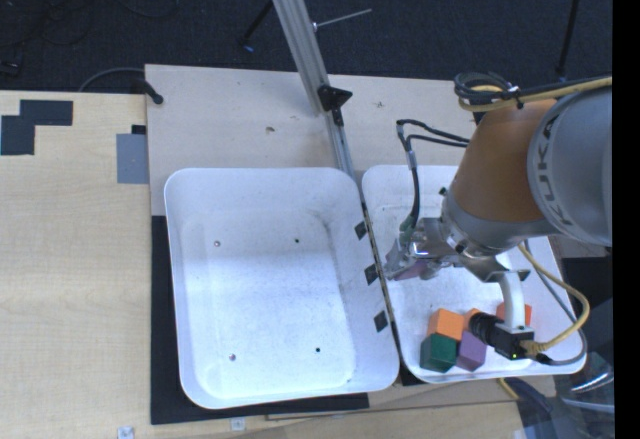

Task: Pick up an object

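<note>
Although the grey arm with its orange band crowded over the right-hand shallow white bin [395,189], the small blocks lay in plain sight at that bin's near end: an orange cube [447,323], a dark green cube [437,354] just nearer than it, and a purple block [470,352] touching both on their right. A sliver of another orange piece [527,313] showed further right, mostly hidden by cabling. The two-finger gripper [412,263] hung over the bin's left side, beside the divider and apart from the cluster; whether it was spread or closed could not be told. The left-hand white bin [190,227] lay beside it. The blocks looked light, stiff and flat-sided, probably foam or wood, so hardly fragile. Judging by their packing, the orange cube's free far and left faces offered the cleanest hold; the others sat too tightly together.
</note>
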### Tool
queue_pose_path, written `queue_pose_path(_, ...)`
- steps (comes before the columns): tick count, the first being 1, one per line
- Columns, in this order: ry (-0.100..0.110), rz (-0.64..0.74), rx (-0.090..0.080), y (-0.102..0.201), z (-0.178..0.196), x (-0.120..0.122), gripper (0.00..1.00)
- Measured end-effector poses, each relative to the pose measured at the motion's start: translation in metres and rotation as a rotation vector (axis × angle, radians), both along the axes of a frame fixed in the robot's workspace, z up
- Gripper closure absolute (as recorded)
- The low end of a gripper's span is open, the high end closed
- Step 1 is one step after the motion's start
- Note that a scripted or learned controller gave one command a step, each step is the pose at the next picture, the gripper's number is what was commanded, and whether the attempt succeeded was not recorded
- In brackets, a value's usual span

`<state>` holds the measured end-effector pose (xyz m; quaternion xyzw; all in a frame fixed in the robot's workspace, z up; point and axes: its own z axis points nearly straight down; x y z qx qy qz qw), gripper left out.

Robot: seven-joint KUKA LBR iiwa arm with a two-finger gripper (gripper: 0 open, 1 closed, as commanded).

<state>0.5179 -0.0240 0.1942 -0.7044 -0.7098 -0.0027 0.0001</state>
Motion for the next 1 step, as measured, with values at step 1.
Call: queue_pose_path(1,0.008,0.0,0.0,0.0937,0.0074,-0.0181,1.0)
